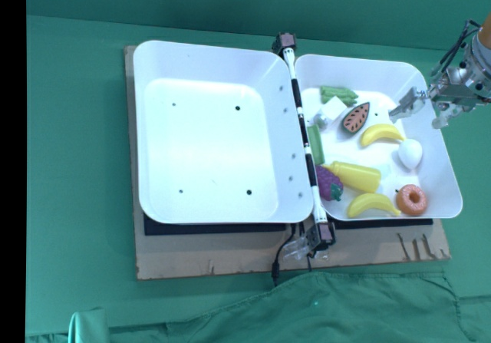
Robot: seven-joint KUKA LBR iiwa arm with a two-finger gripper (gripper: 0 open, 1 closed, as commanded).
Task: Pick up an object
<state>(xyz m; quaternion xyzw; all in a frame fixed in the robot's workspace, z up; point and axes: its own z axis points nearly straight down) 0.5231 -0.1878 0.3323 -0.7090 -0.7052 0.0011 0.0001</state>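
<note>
I am holding my claw [420, 109] over the far right part of the right bin [449, 180], its two fingers standing wide apart with nothing between them. By my judgement this is the approach step: no object is picked yet, and I am hovering above the pile, not down among it.

Every candidate is lying in this same bin. Nearest me, just below and to the left of the claw, is the upper banana [381, 133]; the white egg [410, 153] is sitting just below the claw, a little to the right of that banana. To the claw's left are the watermelon slice [356, 117], the white block [332, 110] and the green beans [338, 93]. Farther below are the yellow bottle [357, 176], the purple grapes [329, 182], the lower banana [373, 205] and the orange donut [412, 199], well apart from me. The left bin [207, 65] is lying far to my left.

Next, I think, I should settle on the upper banana or the egg, centre the open fingers across it, and lower straight down before closing. The egg is rounded and may slip; the banana is offering a narrower, easier span.
</note>
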